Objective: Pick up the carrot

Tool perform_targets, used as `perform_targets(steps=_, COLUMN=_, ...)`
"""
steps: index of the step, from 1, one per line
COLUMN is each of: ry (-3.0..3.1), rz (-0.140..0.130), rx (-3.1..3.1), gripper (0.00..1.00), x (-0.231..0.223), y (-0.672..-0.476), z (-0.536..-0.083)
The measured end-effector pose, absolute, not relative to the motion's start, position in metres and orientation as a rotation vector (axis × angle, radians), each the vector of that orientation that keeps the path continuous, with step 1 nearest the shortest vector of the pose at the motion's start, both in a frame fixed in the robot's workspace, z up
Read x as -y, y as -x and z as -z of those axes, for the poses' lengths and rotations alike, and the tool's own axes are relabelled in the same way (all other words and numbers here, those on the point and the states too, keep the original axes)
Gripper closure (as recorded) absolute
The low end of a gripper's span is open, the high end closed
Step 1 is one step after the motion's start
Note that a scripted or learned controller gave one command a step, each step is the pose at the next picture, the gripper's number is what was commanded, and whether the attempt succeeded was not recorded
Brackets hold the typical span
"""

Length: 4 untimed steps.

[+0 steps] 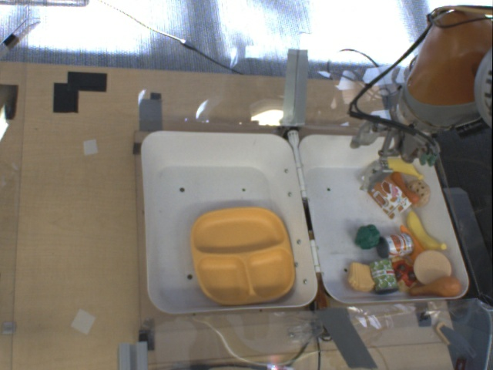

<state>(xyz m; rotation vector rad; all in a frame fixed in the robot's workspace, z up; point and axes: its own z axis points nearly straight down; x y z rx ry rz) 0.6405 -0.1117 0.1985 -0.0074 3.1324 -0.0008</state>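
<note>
The carrot (439, 287) lies in the near right corner of the right bin (339, 206), a smooth orange body resting against the bin's near wall, with a round tan bun (432, 267) touching it on its far side and a small red piece just to its left. The end effector (387, 159) hangs at the far end of the same bin, over a printed packet (390, 197) and an orange cookie-like toy (410, 187), well apart from the carrot; whether it is released or clenched cannot be told, and nothing can be made out in its grip.

The step in hand looks like the approach. To do it well, the arm should travel toward the near corner above the clutter, clearing the banana (424, 231), the can (399, 244) and the bun. The carrot lies roughly left to right, so closing across its narrow width, from far and near, would suit. The bun and the wall leave little room there; coming down nearer the thick right end, or the thin end, may give more. The smooth, tapered surface could slip, so a centred grip low on the body seems safest.

The left bin (169, 176) holds a yellow tray (243, 254), not needed here.
</note>
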Motion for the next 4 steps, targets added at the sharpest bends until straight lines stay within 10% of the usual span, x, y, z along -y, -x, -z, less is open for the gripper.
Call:
perform_targets(steps=1, ry=-0.029, rz=0.001, rx=-3.131, gripper=0.00, x=0.107, y=-0.556, z=-0.212)
perform_targets(steps=2, ry=-0.159, rz=0.001, rx=-3.117, gripper=0.00, x=0.087, y=-0.515, z=-0.090)
perform_targets(steps=4, ry=-0.469, rz=-0.001, rx=-3.093, gripper=0.00, x=0.087, y=-0.492, z=-0.181)
